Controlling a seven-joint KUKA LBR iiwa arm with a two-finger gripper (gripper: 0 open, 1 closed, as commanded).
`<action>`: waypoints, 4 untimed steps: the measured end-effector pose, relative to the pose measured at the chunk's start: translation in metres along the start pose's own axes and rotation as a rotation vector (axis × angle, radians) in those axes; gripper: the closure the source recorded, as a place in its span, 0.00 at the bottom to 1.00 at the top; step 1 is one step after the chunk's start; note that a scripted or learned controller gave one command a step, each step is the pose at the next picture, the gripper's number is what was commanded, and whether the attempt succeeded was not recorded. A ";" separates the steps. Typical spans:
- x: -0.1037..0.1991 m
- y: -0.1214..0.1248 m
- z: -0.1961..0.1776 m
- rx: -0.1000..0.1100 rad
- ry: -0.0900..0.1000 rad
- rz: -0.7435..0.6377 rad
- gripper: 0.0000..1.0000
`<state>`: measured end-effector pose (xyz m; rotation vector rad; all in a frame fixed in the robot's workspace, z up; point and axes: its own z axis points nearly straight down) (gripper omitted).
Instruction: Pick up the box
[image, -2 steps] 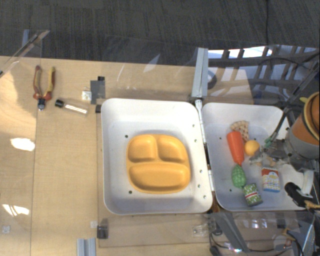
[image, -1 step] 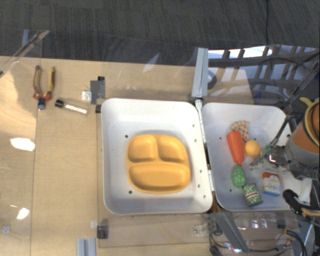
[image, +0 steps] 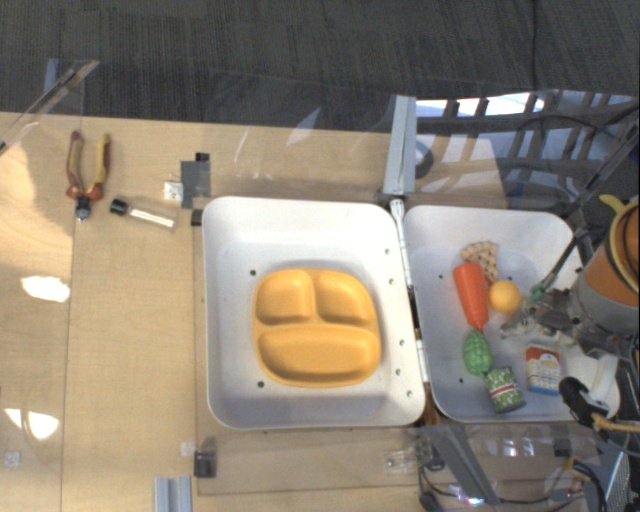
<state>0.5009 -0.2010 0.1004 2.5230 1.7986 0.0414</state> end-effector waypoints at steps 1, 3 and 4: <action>-0.001 -0.001 0.001 0.004 -0.001 -0.046 0.00; -0.002 -0.003 0.001 0.008 -0.003 -0.139 0.00; -0.002 0.001 -0.011 -0.001 -0.005 -0.143 1.00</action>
